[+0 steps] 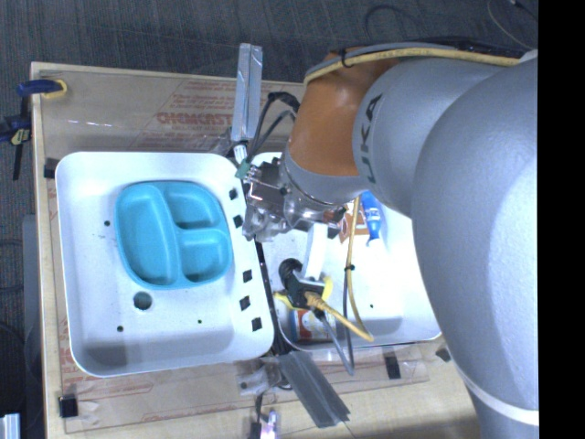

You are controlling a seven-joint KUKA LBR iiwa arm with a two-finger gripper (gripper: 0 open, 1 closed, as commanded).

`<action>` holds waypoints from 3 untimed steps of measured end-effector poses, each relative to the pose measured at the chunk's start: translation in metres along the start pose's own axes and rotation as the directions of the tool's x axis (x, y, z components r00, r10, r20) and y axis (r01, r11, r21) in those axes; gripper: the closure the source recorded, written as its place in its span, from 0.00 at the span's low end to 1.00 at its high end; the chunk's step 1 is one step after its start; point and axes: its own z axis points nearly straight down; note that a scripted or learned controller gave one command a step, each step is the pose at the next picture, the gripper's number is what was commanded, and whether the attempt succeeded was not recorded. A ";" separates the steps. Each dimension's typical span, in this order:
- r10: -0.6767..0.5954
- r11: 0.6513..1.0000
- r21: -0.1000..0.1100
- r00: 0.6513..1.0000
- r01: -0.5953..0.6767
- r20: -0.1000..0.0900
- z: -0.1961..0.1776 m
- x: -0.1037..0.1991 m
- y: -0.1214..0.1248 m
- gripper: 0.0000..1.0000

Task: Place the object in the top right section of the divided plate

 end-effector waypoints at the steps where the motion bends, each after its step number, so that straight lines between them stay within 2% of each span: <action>1: -0.098 0.995 -0.003 0.995 0.098 0.000 0.056 -0.080 -0.021 1.00; 2: 0.106 0.994 -0.008 0.994 -0.106 -0.004 0.152 -0.119 -0.005 1.00; 3: -0.383 0.924 -0.008 0.924 0.383 0.002 0.062 -0.085 -0.017 1.00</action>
